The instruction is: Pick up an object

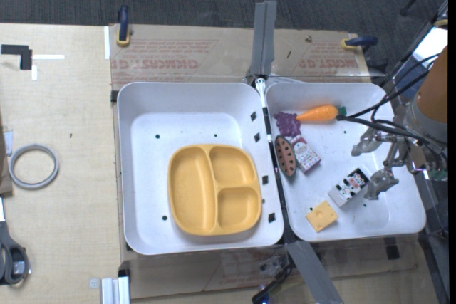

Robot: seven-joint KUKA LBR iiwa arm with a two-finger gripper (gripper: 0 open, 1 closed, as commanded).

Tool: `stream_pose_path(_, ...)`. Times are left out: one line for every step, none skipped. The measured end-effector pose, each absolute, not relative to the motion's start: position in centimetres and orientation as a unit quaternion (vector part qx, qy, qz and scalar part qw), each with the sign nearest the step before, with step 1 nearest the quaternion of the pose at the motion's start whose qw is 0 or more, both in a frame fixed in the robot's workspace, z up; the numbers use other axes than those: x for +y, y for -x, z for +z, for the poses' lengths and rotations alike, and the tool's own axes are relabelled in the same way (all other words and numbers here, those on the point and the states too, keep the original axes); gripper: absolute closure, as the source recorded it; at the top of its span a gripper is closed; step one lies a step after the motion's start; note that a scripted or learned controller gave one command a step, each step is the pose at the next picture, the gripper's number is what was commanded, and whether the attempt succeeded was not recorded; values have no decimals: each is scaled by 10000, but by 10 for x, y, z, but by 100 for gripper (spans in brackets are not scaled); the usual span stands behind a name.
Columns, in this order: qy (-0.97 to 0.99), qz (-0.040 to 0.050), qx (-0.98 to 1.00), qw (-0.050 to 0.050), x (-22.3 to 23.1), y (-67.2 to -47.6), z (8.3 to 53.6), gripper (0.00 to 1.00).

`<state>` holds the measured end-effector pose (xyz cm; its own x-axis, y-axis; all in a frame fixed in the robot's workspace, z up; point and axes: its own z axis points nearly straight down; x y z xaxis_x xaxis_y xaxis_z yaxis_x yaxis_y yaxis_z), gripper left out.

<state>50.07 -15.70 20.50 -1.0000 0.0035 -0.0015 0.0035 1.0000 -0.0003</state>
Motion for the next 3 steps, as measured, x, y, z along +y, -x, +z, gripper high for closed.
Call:
stream_pose_path(-73, -1, 10000, 11, -120, -507, 198, 0)
stream_pose_path(-986, -2, 9951, 52, -110, -527, 97, 0)
stream_pose_path(-2997, 6, 9540, 85, -124, -612, 99, 0)
